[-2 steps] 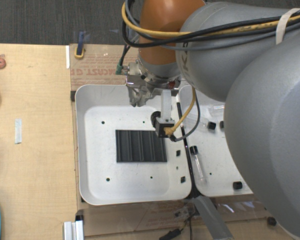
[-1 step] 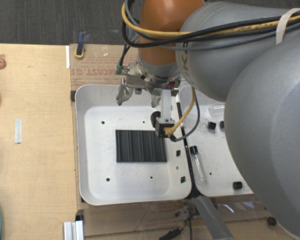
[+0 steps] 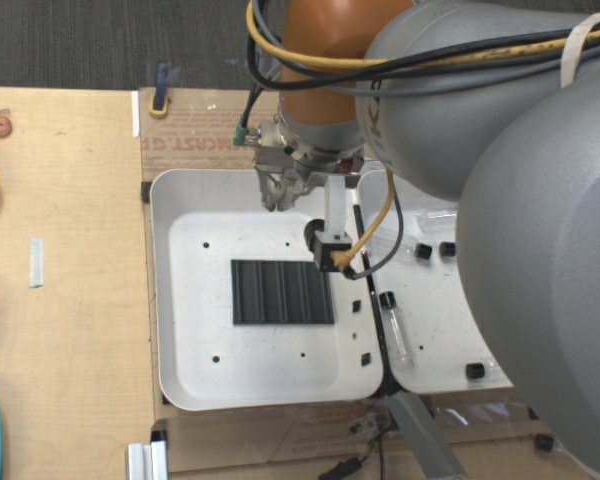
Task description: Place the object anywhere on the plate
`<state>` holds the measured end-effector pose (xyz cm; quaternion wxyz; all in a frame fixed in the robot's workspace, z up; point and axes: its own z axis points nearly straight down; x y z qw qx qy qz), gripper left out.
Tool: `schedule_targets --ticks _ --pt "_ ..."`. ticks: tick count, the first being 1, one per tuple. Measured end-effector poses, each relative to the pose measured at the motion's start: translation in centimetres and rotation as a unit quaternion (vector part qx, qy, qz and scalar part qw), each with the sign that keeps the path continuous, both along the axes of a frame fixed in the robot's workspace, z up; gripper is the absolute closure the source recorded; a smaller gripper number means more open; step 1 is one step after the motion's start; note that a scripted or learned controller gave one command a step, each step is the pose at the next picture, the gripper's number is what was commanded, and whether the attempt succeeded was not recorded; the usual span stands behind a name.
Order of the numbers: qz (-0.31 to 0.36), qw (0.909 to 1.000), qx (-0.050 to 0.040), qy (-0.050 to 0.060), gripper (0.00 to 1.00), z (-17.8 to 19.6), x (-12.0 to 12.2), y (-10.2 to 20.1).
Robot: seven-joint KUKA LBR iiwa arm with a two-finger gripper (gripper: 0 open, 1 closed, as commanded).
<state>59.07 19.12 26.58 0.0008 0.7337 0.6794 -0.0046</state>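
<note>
Dark grey ribbed rectangular plate (image 3: 282,292): flat on the floor of the left shallow white bin (image 3: 180,368), roughly at its middle, long side running left to right, four raised strips across its top. Nothing resting on it. Around it, a few small dark holes in the bin floor.

Right shallow white bin (image 3: 430,363): touching the left one along a shared edge, largely covered by the grey arm with orange band (image 3: 330,28). Three small black blocks (image 3: 474,372) scattered on its visible floor; kind unclear.

Metal two-finger gripper (image 3: 280,193): above the back rim of the left bin, well apart from the plate. Released or clenched: cannot tell from this angle.

Both bins sitting on a light wooden desk (image 3: 60,218).
</note>
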Motion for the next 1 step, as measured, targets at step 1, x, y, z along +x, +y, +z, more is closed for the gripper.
schedule_targets --ticks 1 --pt "-0.066 0.9978 0.0014 0.000 1.00 -3.41 0.94 0.93"
